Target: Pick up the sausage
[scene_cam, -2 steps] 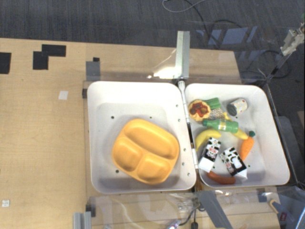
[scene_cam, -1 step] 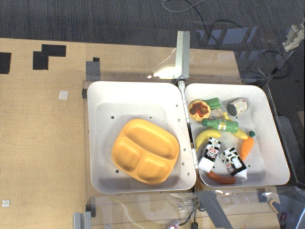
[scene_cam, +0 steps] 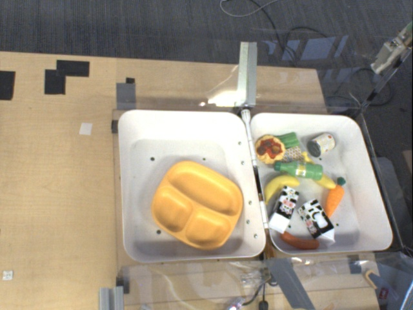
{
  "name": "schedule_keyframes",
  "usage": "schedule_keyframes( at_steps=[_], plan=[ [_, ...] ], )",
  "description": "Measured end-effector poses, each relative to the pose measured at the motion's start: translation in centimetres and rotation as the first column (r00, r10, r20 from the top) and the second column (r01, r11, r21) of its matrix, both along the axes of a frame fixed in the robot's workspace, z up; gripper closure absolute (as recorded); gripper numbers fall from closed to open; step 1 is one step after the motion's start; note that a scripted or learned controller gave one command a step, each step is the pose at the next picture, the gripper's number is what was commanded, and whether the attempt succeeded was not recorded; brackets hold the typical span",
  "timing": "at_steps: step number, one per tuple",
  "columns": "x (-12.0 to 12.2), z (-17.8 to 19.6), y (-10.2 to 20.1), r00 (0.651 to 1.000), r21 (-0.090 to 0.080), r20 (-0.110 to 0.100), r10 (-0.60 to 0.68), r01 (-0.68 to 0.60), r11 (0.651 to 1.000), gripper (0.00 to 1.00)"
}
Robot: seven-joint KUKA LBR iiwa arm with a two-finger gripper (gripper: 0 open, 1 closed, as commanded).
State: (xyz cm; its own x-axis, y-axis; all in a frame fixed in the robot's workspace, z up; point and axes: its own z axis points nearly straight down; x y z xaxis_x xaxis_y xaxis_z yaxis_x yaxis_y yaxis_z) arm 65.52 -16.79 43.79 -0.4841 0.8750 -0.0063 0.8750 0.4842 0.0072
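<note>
1. The sausage (scene_cam: 300, 241) lies at the near edge of the right bin (scene_cam: 374, 173), just below two cow-patterned cartons (scene_cam: 315, 219).
2. No readable writing on the cartons, green bottle (scene_cam: 298, 169) or can (scene_cam: 320, 144).
3. The end effector (scene_cam: 391, 51) sits top right, well apart from the bins; its opening can't be told.
4. A yellow tray (scene_cam: 197, 203) sits in the left bin (scene_cam: 135, 141).

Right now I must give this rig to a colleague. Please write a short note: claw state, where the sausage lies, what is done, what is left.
Claw: at the far right, outside the bins, holding nothing; open or shut cannot be told.
Sausage: lies flat by the near wall of the right bin, just below the two cow-print milk cartons.
Left bin: holds a yellow divided plate.
Done: nothing yet.
Left: reach in, grasp the sausage, lift it.
</note>
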Motion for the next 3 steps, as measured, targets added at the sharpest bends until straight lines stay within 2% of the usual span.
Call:
schedule_keyframes(
  at_steps=[1,2,3],
  plan=[
    [1.5,-12.1,-3.5,0.972,-0.001,-0.002,0.233,-0.233,0.972,1.00],
    [0.1,0.2,-3.6,0.963,-0.005,0.004,0.270,-0.270,0.963,1.00],
    [-0.4,-0.3,-3.6,0.947,-0.004,-0.001,0.323,-0.323,0.947,1.00]
  ],
)
